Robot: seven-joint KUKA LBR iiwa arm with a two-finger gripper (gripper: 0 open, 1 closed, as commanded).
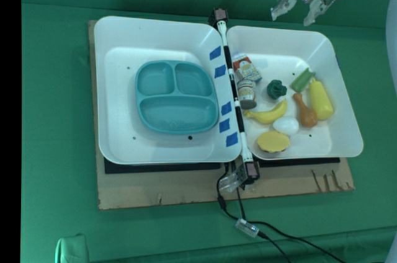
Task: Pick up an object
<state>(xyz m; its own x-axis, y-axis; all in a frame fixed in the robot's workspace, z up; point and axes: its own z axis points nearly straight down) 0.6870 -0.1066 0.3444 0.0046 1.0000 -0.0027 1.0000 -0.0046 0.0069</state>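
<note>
At the upper right of the frame the gripper (298,9) hangs above the green backdrop, just beyond the far rim of the right bin (347,131), with its two fingers spread wide and nothing between them. All the toy food lies in that right bin. Near its left wall stand a small carton (246,67) and a small can (247,91), the can just below the carton. A dark green broccoli floret (276,89) sits toward the middle. To its right lie a green pepper (303,79), a yellow corn cob (321,99) and an orange-brown drumstick (304,110), close together. Lower down, a banana (267,113) lies aslant, with a white egg (286,126) just below its right end and what looks like a burger (273,141) under that, though its detail is soft. The left bin (115,32) holds a teal divided plate (177,96) with three compartments, lying flat at the centre of the bin. Blue tape patches (222,91) line the seam between the bins.
</note>
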